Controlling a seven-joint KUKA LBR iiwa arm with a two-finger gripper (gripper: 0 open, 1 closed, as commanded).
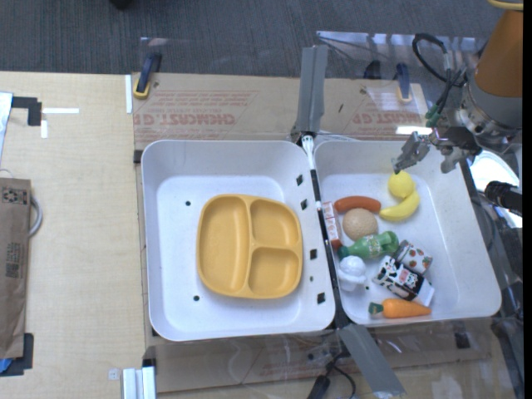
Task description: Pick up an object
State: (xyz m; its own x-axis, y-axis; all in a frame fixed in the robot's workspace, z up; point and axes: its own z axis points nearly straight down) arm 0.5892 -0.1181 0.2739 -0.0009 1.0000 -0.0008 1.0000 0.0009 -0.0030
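Note:
The right bin (465, 223) holds a pile of toy food: a yellow banana (401, 198), a red sausage (357, 204), a tan round roll (360, 222), a green bottle (371, 245), a white piece (352, 271), a cow-patterned carton (404, 278) and an orange carrot (401, 308). My gripper (431, 158) hangs over the bin's far right corner, just above and behind the banana. Its two fingers are spread, open, with nothing between them.
The left bin (166, 223) carries a yellow divided plate (249, 245). A small red packet (330, 220) lies against the wall between the bins. Cables and the arm's orange-banded wrist (505, 52) crowd the far right. A brown bag (15, 248) lies on the bench at left.

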